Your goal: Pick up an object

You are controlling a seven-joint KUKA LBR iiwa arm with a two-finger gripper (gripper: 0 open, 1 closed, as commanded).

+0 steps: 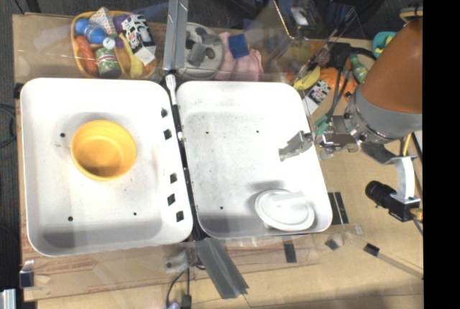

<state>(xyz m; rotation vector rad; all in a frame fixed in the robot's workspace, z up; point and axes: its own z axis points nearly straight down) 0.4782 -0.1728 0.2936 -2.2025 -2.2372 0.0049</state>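
A yellow bowl [104, 149] sits upright in the left bin [43, 228], left of its centre. In the right bin [215, 106], a white dish [285, 210] lies flat near the front right corner. My gripper [293, 146] hangs over the right bin's right edge, above and apart from the dish, with nothing between its fingers; I cannot tell whether they are spread or pressed together.

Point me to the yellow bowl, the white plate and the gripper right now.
yellow bowl [105, 149]: camera view, on the inside of the bowl, in the left bin.
white plate [285, 210]: camera view, on the plate's centre, near corner of the right bin.
gripper [294, 147]: camera view, at its fingertips above the right bin.
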